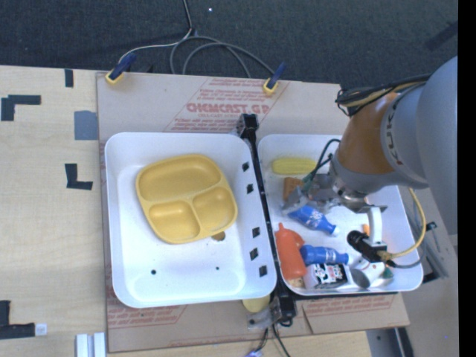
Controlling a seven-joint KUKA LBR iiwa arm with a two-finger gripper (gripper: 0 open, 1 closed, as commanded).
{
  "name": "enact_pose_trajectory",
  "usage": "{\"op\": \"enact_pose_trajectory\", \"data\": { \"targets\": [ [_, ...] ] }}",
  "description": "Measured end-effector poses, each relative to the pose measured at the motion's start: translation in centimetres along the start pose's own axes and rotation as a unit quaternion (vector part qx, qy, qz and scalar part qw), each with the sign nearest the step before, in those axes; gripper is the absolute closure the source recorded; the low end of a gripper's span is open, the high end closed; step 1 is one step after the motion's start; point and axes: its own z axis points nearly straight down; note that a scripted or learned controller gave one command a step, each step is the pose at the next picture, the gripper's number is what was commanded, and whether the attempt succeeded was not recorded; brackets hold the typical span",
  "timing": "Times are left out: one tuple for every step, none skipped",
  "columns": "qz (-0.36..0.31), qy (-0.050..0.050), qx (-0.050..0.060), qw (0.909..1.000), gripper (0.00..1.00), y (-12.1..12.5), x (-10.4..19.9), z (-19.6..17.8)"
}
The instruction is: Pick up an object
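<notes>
Fingers: can't tell open or closed, they're hidden under the wrist body. The gripper (309, 193) sits low in the right bin (407, 222), and nothing can be seen held in it.

Near to far, right bin:
- At the near wall: a black-and-white packet (328, 274), with a grey rounded piece (360, 277) just to its right.
- Blue bottle (324, 256) lies flat with its long axis left-right, cap end to the right, touching the packet's far edge.
- Orange bottle (289, 253) is against the bin's left wall, long axis near-far, narrow end pointing far.
- Blue tube (313, 219) is mid-bin, lying flat. Its long axis is diagonal, from far-left to near-right, white end at near-right. The far-left end is right under the gripper; contact can't be judged.
- Yellow corn-shaped piece (292, 166) is by the far wall, long axis left-right, just beyond the gripper.

Left bin (119, 222): a yellow divided plate (187, 197) lies flat in the far half, well apart from the arm.

Both bins rest on a cardboard sheet (216, 106) on the surface. A yellow clamp (116, 74) and a blue clamp (274, 78) grip its far edge, and thin cables (195, 43) loop behind them.
</notes>
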Motion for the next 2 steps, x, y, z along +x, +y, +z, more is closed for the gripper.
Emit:
{"op": "enact_pose_trajectory", "data": {
  "targets": [
    [-0.002, 0.0, 0.0, 1.0, 0.0, 5.1, 1.5, 0.1],
    [-0.002, 0.0, -0.001, 1.0, 1.0, 5.0, 1.5, -0.9]
  ]
}}
